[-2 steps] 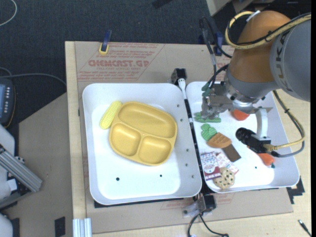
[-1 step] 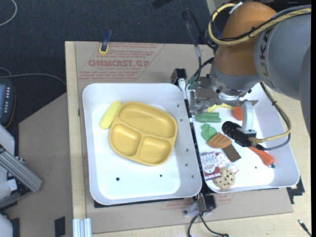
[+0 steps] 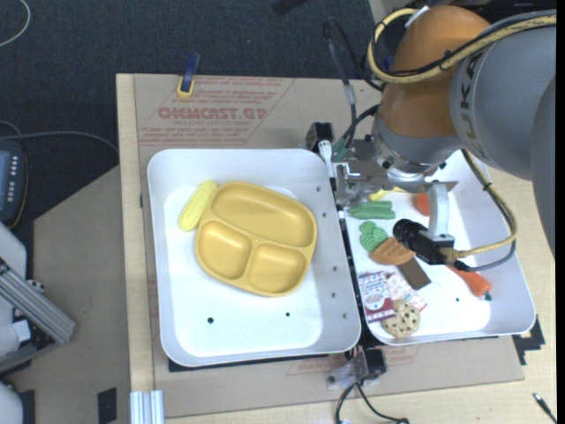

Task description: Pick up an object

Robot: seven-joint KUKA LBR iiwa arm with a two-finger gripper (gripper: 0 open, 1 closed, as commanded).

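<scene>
I see dark carpet (image 3: 132,25) around the brown tabletop (image 3: 221,104). Cables (image 3: 53,135) trail across it at left.

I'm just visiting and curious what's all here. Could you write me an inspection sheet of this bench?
Surface: two shallow white bins, left bin, right bin, on a brown board.
Job's things: yellow three-section plastic tray and yellow toy corn cob in left bin; green toy pieces, round cookie, orange toy carrot in right bin.
Clutter: blue-and-yellow clamp.
Grippers: over right bin, state unclear.
Cables: yellow cable by arm.
Surroundings: dark carpet.
</scene>
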